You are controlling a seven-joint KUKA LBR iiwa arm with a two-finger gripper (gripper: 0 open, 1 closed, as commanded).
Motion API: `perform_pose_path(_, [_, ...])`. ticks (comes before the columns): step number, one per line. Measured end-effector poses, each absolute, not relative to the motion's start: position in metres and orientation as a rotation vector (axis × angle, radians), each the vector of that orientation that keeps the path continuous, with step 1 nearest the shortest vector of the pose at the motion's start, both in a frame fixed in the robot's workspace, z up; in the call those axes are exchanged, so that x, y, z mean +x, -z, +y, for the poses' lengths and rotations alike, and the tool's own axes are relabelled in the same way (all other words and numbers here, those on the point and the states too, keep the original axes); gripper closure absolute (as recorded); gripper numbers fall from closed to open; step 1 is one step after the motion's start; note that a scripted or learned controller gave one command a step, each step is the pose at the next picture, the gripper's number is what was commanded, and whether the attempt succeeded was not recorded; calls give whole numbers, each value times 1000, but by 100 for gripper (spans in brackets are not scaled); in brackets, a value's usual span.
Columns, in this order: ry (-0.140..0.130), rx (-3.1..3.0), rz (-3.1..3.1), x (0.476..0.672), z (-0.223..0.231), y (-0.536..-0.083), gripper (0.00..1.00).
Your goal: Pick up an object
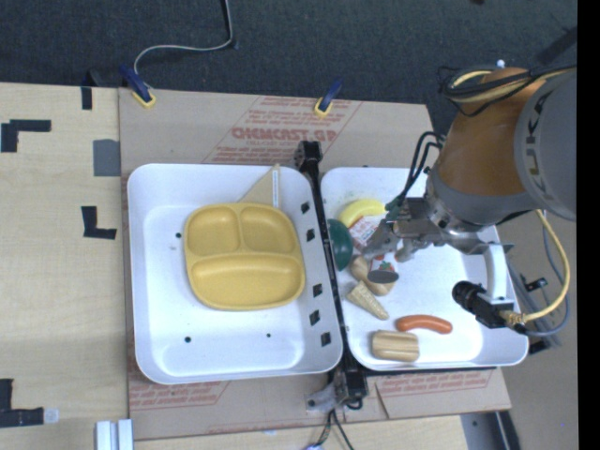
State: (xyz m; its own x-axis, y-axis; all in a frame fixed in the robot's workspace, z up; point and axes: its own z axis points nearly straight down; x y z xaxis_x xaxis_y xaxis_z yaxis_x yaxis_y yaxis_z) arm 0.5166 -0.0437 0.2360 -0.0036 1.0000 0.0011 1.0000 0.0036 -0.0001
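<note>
My gripper (386, 251) hangs low over the left part of the right bin (497, 345), under the grey arm with its orange band. Several toy foods crowd around it. A yellow round piece (360, 213) and a dark green piece (339, 242) lie by the bin's left wall. Just under the gripper sit a tan lump (360, 269) and a small dark piece (383, 275). A pale cone (367, 301), a red sausage (424, 324) and a bread roll (395, 346) lie nearer the front. The arm hides whatever lies beneath it.
The left bin (155, 345) holds a yellow divided plate (246, 256). A black divider with clips (319, 251) runs between the bins. A black fitting with a cable (478, 303) sits at the right bin's right side. Both bins rest on cardboard (234, 129).
</note>
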Motion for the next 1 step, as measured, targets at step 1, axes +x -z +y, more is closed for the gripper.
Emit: perform_pose_path(1, [0, -2216, -2225, 504, 6, -254, 100])
